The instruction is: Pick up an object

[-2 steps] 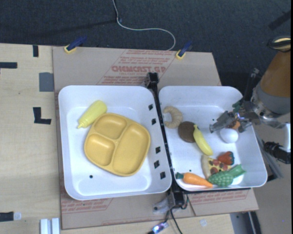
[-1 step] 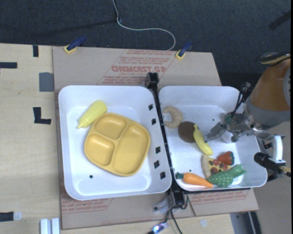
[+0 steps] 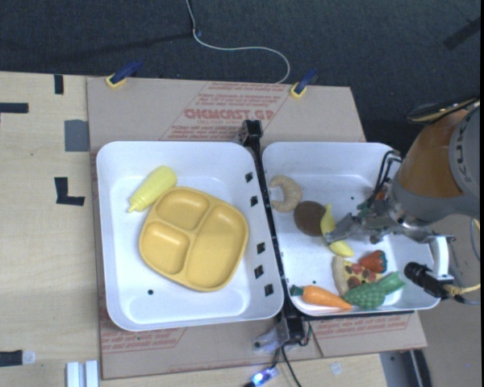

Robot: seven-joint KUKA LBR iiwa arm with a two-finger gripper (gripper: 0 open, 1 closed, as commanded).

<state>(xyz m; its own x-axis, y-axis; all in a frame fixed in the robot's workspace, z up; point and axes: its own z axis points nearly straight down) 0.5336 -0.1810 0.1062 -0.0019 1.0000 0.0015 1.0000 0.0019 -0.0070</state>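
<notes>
In the right bin (image 3: pixel 323 161) lie a tan ring-shaped bagel (image 3: pixel 287 193), a brown round item (image 3: pixel 309 216), a yellow banana piece (image 3: pixel 327 219) and a second yellow piece (image 3: pixel 343 249). Closer to the front are a pizza slice (image 3: pixel 353 275), a red item (image 3: pixel 373 260), a carrot (image 3: pixel 322 297) and a green vegetable (image 3: pixel 374 292). My gripper (image 3: pixel 344 227) reaches in from the right and hangs low over the bin, right beside the banana piece and the brown item. Nothing is visibly held.
The left bin (image 3: pixel 121 216) holds a yellow divided plate (image 3: pixel 194 238) and a yellow squeeze bottle (image 3: pixel 152 188). A black divider (image 3: pixel 262 216) runs between the bins. The arm's grey and orange body (image 3: pixel 440 172) overhangs the right bin's right edge.
</notes>
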